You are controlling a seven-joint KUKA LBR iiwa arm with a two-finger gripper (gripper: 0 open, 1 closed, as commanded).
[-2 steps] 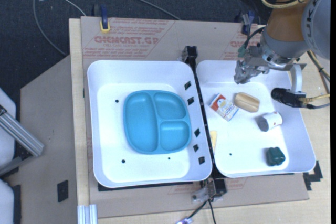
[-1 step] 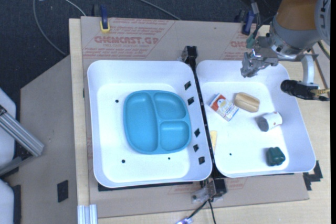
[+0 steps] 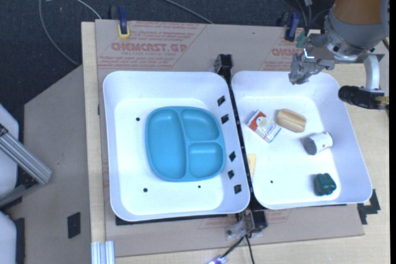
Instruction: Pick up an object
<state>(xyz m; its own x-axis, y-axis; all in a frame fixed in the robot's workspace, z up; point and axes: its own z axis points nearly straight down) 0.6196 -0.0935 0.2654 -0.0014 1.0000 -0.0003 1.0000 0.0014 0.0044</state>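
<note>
Four small objects lie in the right bin (image 3: 346, 127), so we should lower the gripper (image 3: 301, 75), jaw state unclear, squarely over the bread roll (image 3: 291, 120) nearest.

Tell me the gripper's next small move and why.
Probably shift toward the bun and descend over it. The gripper hangs above the right bin's far edge with nothing visibly held, and the bun is the nearest object, lying apart from the carton beside it.
</note>
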